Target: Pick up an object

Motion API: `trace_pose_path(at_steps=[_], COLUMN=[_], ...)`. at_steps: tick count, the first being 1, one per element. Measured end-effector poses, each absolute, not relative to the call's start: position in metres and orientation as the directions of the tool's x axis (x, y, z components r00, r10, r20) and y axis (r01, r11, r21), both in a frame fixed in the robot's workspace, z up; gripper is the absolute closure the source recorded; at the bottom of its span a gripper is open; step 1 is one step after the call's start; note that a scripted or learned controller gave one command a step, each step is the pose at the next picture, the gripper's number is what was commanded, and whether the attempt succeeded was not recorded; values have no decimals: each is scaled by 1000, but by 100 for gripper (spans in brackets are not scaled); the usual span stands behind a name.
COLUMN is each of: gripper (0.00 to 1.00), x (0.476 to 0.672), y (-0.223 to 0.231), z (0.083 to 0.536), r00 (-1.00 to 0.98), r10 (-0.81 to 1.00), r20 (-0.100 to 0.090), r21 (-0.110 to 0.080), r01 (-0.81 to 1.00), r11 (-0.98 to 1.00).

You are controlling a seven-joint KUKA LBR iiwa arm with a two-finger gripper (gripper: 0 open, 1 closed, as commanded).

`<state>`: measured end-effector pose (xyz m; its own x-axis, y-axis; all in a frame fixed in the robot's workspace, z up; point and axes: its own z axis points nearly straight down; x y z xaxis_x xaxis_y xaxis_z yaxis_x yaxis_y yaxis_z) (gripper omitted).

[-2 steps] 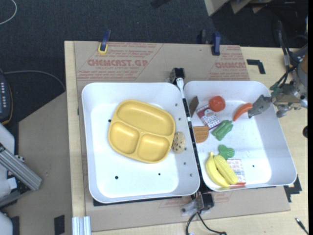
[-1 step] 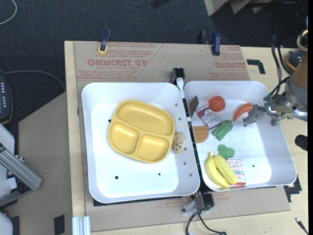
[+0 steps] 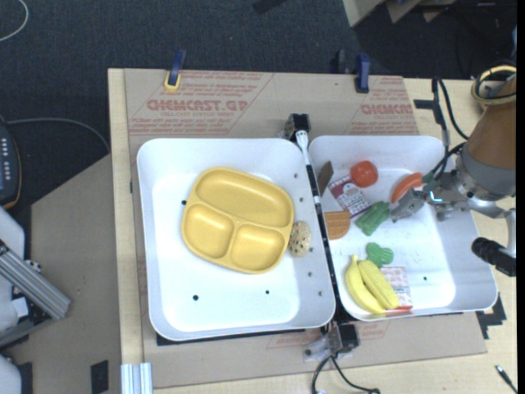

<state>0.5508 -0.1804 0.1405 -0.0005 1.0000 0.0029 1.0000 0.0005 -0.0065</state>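
My gripper (image 3: pixel 408 207) reaches in from the right, low over the middle of the right bin (image 3: pixel 459 298). Its tip sits just below an orange-red toy (image 3: pixel 404 186) and right beside a green toy (image 3: pixel 373 217). Whether it touches either one I cannot tell. Further left lie a red tomato (image 3: pixel 363 173), a red and white packet (image 3: pixel 352 196) and a brown piece (image 3: pixel 336 224). At the bin's front lie a banana (image 3: pixel 358 284), a corn cob (image 3: pixel 377 281), a small green piece (image 3: pixel 378 252) and a flat packet (image 3: pixel 398 284).
The left bin (image 3: pixel 164 286) holds a yellow divided plate (image 3: pixel 236 218) and a speckled cookie (image 3: pixel 299 238) by its right wall. A black rail (image 3: pixel 313 195) divides the two bins. The arm's wrist (image 3: pixel 484 171) overhangs the right bin's right edge.
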Motion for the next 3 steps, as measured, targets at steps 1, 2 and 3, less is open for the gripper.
trace_pose_path(at_steps=[1, 2, 3], gripper=[0, 100, 100], x=[549, 551, 546], y=[-179, -180, -179], z=[87, 101, 162], r00=[0, 1, 0], r10=[1000, 1000, 1000], r20=[3, -1, -3], r21=[-7, 1, 7], r01=[1000, 1000, 1000], r11=[0, -1, 0])
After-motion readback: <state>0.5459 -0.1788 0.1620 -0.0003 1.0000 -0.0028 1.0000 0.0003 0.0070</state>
